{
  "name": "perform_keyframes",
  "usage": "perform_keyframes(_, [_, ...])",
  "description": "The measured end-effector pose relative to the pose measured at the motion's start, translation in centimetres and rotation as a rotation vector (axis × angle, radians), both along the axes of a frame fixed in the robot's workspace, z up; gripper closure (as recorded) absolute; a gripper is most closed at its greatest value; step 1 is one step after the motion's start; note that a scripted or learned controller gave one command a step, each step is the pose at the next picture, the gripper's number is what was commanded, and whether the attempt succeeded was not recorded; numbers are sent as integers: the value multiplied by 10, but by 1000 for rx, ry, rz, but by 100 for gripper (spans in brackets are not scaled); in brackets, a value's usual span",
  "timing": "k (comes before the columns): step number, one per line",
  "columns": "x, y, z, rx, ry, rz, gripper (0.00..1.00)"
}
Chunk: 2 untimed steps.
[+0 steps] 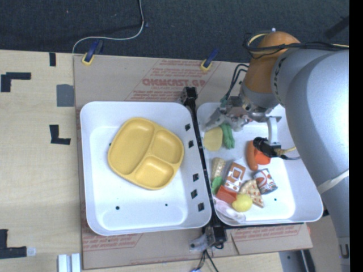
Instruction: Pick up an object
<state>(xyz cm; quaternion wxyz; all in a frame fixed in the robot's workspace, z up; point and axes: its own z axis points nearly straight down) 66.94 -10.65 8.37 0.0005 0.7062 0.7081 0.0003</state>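
From my remote seat, reading left to right. Far to the gripper's left, the left bin (pixel 93 169) carries a yellow divided plate (pixel 146 152) with three compartments, lying flat and tilted slightly in the bin. Up and to the left of the gripper, the cardboard underlay (pixel 164 81) shows red print that looks like "CHEMCAST GP", partly cut off by the bins. The gripper (pixel 233 113) sits low over the upper left part of the right bin (pixel 300 200), with the orange wrist band (pixel 262 69) above it; I cannot tell whether it is parted or closed, as the metal parts blur together. Just below the gripper lie a pale yellow rounded piece (pixel 212 139) and a green pod-like piece (pixel 228 136), touching each other; nothing is visibly between the gripper's tips. Further below it sits a clutter of toy foods: a corn cob piece (pixel 218 166), a red-and-white box (pixel 233 177) whose label is too small to read, a yellow lemon-like ball (pixel 242 204), and a small can (pixel 265 181) with unreadable printing. Below and to the right of the gripper lies an orange-red piece (pixel 256 155).
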Motion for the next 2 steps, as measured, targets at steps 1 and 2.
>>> perform_keyframes(1, [-1,1,11,0,1,1,100])
perform_keyframes(2, [-47,77,105,3,1,4,100])
